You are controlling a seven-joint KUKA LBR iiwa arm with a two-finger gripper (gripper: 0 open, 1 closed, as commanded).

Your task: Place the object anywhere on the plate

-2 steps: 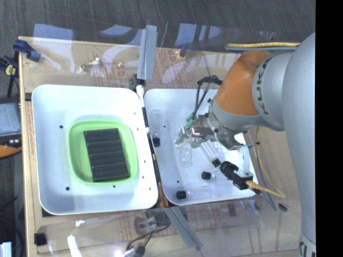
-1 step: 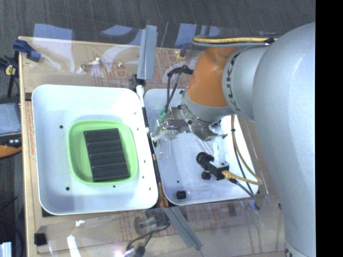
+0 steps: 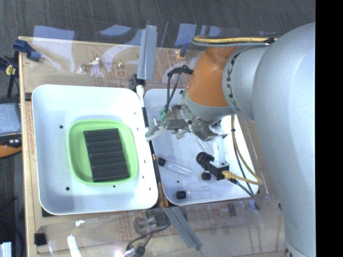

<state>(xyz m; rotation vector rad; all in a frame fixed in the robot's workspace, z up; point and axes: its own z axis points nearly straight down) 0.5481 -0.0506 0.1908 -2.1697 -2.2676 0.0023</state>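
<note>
A green square plate [image 3: 76,143] lies in the middle of the left white bin [image 3: 48,106]. On the plate rests a dark grey ridged block [image 3: 106,154], lying flat and inside the plate's rim. My gripper [image 3: 158,126] hangs over the left edge of the right bin [image 3: 236,194], close to the wall between the two bins. It is apart from the block and the plate, up and to their right. The grey arm with its orange band [image 3: 214,82] covers much of the right bin.
Small black pieces [image 3: 162,161] [image 3: 181,195] and a clear tube-like piece [image 3: 179,168] lie on the right bin's floor. A black fitting with a yellow cable [image 3: 211,167] hangs below the wrist. Metal bars and clutter line the bench's back edge [image 3: 146,52].
</note>
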